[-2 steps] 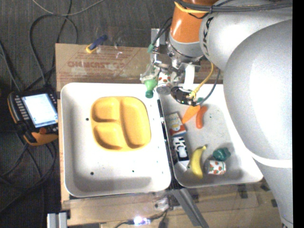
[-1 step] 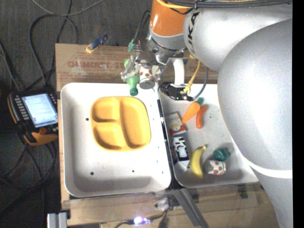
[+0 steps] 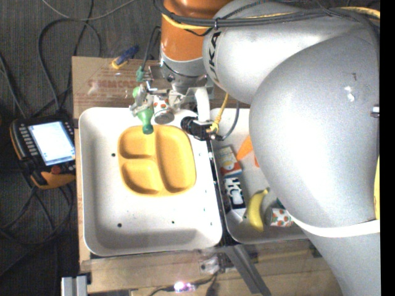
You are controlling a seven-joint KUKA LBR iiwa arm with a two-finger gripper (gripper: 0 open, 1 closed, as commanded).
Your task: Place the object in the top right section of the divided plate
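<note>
From my remote station, I saw a small green object (image 3: 147, 123) hanging at the upper edge of the yellow divided plate (image 3: 158, 160), its lower tip touching or just over the plate's rim near the divider between the two upper sections. I could not tell what the object was; it looked like a slim green piece with a paler top. It sat right under the gripper (image 3: 150, 103), which hovered just above the plate's upper edge, and the object appeared pinched between the fingers, though the view there was cluttered with metal parts and a red-and-white piece.

The plate lay in the left white bin (image 3: 99, 227), towards that bin's upper half, with its three sections bare. Above the plate rose the arm's orange band (image 3: 185, 5), and the grey bulk of the arm (image 3: 308, 103) spread to the plate's right, covering much of the right bin (image 3: 247, 234). In that bin, right of the plate, I made out a banana (image 3: 257, 209), a small black-and-white carton (image 3: 233, 190) and a cup with red spots (image 3: 281, 217). Far left of the plate, off the bench, a teach pendant (image 3: 44, 144) showed a lit screen.
</note>
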